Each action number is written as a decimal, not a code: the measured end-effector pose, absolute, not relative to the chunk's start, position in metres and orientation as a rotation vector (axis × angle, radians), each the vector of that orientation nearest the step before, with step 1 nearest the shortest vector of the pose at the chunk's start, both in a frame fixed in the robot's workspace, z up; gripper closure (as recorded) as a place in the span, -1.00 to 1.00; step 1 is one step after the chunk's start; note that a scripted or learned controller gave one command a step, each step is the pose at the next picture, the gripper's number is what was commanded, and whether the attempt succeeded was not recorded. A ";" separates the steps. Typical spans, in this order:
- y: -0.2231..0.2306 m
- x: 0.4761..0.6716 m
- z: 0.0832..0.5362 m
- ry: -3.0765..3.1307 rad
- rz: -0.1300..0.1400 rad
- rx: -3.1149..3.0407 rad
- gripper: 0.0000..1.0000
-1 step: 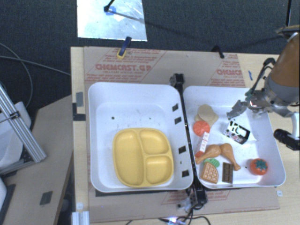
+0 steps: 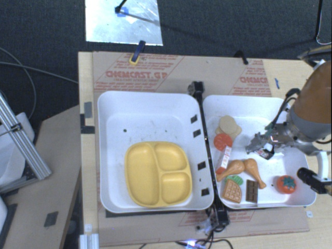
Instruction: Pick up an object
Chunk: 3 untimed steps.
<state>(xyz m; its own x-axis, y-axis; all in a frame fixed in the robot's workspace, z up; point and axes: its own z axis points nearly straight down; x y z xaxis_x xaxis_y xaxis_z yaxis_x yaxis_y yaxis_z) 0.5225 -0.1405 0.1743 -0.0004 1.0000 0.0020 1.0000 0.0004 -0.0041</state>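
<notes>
Your pincer hangs over the right bin, near its middle; whether it is parted or closed you cannot tell from this view. Just left of it lie a beige round piece and a red slice. Below it sit two drumsticks, a waffle, a chocolate bar and a tomato. The left bin holds a yellow divided tray

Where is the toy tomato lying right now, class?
The toy tomato lies in the right bin, near its front right corner, to the right of the chocolate bar and the chicken drumsticks.
</notes>
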 end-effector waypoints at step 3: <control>-0.207 0.488 0.095 -2.224 -0.004 -2.224 1.00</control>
<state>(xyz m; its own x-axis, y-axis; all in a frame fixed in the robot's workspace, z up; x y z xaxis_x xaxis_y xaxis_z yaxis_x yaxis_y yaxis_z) 0.4877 -0.2066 0.0953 -0.0003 1.0000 -0.0009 1.0000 0.0003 0.0042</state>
